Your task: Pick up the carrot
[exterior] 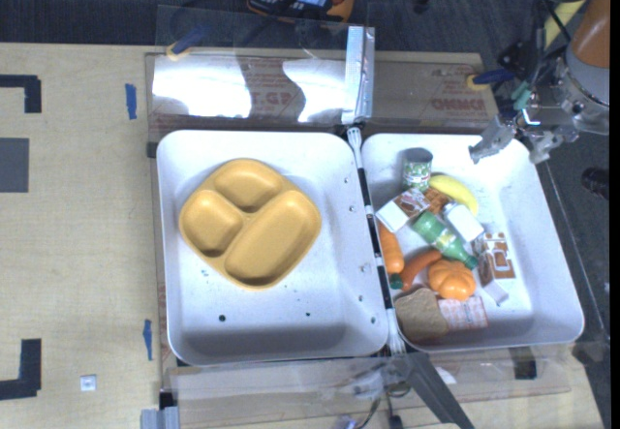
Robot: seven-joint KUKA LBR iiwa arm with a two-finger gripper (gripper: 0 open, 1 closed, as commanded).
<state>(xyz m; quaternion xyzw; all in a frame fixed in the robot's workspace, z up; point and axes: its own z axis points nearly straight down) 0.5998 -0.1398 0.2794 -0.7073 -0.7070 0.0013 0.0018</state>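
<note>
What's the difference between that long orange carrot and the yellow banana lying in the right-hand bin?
The long orange carrot lies at the left wall of the right white bin, running roughly up and down the view; the yellow banana lies nearer the middle, slanting across. The carrot looks straight, the banana gently curved. The carrot sits lower in the view, the banana higher, beside a small tin can. Both are elongated toy-like foods amid the same clutter.

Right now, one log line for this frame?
gripper: above right bin's top right corner, nothing held | carrot: in right bin by left wall, among clutter | grasp: not begun
</note>
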